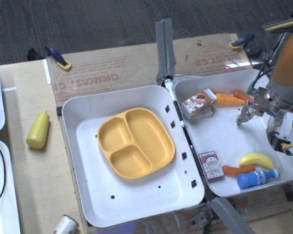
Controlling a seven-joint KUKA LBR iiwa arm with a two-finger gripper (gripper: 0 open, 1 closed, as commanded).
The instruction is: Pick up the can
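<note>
Can (63,230): lying on its side on worktop (40,181), outside left bin (83,168), near-left corner | End effector (246,114): over right bin (233,138), well apart from can, holding nothing, opening cannot be told | Advice: cross both bins, close across the can's curved sides.

Bright, even overhead light w/ soft shadows, white bins (80,152) near blown out (edges slightly soft).

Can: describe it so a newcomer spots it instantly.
Start at the left bin, holding the yellow divided plate. Go past its lower-left corner onto the bare bench. The can lies there on its side: small, silvery, outside both bins, unlike the yellow mustard bottle farther up.
</note>
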